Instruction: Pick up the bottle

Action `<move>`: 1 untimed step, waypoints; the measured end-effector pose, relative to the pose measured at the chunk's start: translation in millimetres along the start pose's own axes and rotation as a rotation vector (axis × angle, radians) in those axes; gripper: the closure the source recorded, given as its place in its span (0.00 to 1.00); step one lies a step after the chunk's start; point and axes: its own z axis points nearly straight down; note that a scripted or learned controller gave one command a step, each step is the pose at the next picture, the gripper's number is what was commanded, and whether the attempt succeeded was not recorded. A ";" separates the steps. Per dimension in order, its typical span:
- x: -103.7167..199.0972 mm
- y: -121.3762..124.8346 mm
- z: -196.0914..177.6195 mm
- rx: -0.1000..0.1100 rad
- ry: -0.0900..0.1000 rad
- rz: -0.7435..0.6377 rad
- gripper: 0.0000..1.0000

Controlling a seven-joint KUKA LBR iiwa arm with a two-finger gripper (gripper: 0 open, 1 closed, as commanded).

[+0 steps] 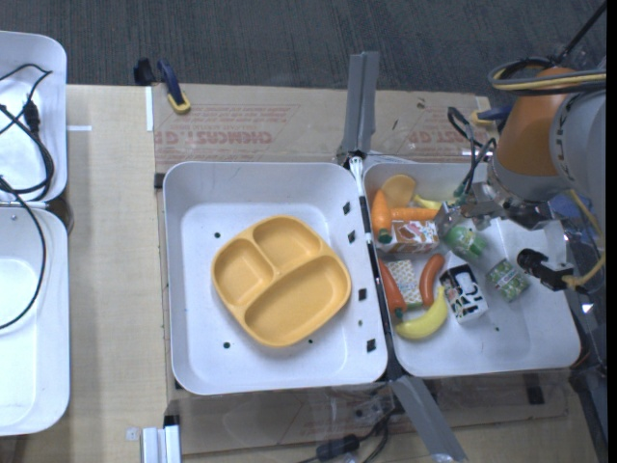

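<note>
Grey metal at the end of the arm (pixel 540 143) marks the gripper (pixel 461 210), low over the back of the right bin (pixel 540 340). Cables and the wrist crowd it, so I cannot tell if it is spread or pressed together, or if it pinches anything. The bottle (pixel 467 238), clear with a green label, lies tilted on the bin floor just below the gripper; contact between the two cannot be judged. A second bottle (pixel 506 279) of the same look lies near it, toward the bin's right side. Between and in front of them stands a white box (pixel 465 294) with black print. Just left of the bottle lies a carton (pixel 413 234) with red and orange print. A carrot (pixel 382 210) lies along the bin's left wall, with an orange fruit (pixel 398 188) behind the carton. A red pepper (pixel 431 278) leans in front of the carton, and a banana (pixel 422 322) curves at the front of the heap. Well apart, in the left bin (pixel 193 355), sits a yellow divided plate (pixel 281 280).
</note>
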 end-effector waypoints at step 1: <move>4.2 1.3 -7.8 0.002 0.011 0.000 1.00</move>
